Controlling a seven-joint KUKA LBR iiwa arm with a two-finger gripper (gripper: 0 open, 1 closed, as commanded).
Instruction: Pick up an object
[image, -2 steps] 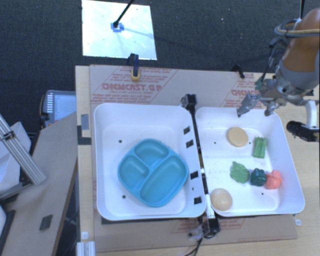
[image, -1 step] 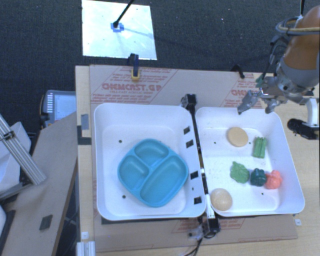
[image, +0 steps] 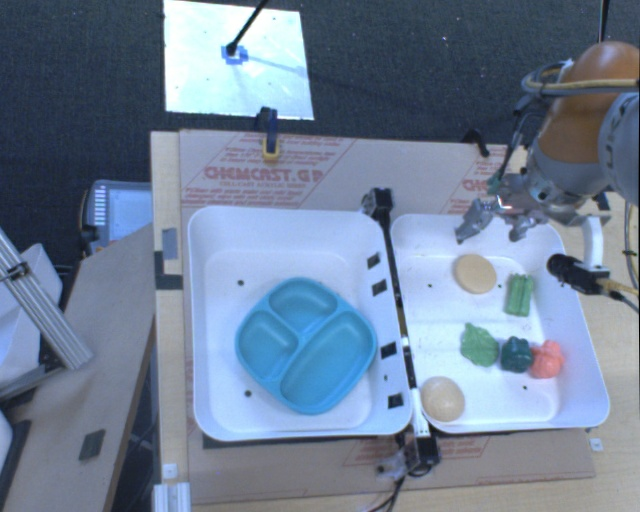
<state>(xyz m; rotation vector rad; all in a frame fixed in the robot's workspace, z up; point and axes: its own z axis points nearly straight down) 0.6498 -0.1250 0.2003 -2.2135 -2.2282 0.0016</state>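
Just below the open end effector (image: 493, 221), a tan round piece (image: 475, 273).

Right bin (image: 575, 400) items: tan round disc (image: 475, 273) top centre; green ridged piece (image: 519, 295) just right; green leafy toy (image: 479, 345), dark-green piece (image: 516, 354), orange-pink piece (image: 546, 360) in a row; beige ball (image: 442, 397) bottom-left corner.

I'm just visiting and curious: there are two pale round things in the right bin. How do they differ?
The round piece near the gripper is a flat tan disc, lying toward the bin's far side; the cream ball looks domed and fuller, sitting in the near left corner. The tan disc is slightly darker and yellower, the cream ball paler. Both are round, light-coloured, and lie loose in the right bin.
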